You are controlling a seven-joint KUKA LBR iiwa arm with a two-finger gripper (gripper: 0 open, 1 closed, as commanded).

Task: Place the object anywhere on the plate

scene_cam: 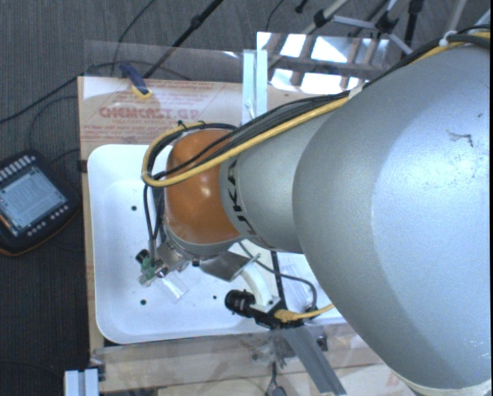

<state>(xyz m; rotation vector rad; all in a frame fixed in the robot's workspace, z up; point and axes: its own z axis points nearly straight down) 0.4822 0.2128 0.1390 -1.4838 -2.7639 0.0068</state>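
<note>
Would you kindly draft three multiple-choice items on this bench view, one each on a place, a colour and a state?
1. Where does the handheld control pendant lie?
A. On the dark floor left of the white bin
B. Inside the bin
C. On top of the arm

2. What colour is the band above the arm's wrist?
A. Blue
B. Orange
C. Green

3. How does the arm stand?
A. Parked away from the bench
B. Reaching over the bin, wrist low above its floor
C. Folded straight up

Answers:
1. A, since the pendant sits on the floor beyond the bin's left rim.
2. B, as the rounded section is plainly orange.
3. B, for the wrist end hangs close over the bin's white floor.
</note>
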